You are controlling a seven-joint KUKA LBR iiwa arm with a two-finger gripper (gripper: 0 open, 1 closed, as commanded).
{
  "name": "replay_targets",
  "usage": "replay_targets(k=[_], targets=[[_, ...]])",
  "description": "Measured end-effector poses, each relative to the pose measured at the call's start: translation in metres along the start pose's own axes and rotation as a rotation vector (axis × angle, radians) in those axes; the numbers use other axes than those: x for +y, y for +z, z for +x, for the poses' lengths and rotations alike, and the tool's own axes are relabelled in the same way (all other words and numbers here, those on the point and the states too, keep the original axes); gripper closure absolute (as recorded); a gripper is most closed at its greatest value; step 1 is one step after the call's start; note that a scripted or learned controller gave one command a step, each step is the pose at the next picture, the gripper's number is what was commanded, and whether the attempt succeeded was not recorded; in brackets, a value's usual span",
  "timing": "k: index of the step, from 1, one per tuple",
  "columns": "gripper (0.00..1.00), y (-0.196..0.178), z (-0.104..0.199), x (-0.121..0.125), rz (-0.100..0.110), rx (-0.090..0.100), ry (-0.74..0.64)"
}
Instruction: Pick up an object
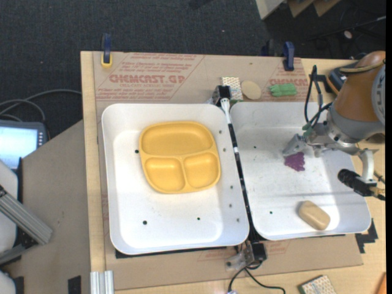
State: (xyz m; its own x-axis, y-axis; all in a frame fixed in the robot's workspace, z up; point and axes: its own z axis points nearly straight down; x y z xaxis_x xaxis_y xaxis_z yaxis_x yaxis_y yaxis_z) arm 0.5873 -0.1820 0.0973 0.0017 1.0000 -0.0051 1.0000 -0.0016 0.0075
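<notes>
The frame's right edge crops the arm (361, 103).

A robotics lab: a grey-and-orange arm (358, 103) reaches over two white bins (116, 164) on a paper-covered bench (153, 78) held by clamps (107, 49), cables trailing.

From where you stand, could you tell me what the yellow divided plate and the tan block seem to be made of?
The yellow divided plate looks like moulded plastic: uniform colour, smooth, soft sheen. The tan block has a matte surface and rounded edges; it could be foam, wood or rubber, hard to say.
</notes>
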Motion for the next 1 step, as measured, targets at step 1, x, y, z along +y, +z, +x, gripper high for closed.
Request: replay_targets(k=[1], targets=[[1.0, -0.0107, -0.0002, 0.0008, -0.004, -0.001, 0.0]])
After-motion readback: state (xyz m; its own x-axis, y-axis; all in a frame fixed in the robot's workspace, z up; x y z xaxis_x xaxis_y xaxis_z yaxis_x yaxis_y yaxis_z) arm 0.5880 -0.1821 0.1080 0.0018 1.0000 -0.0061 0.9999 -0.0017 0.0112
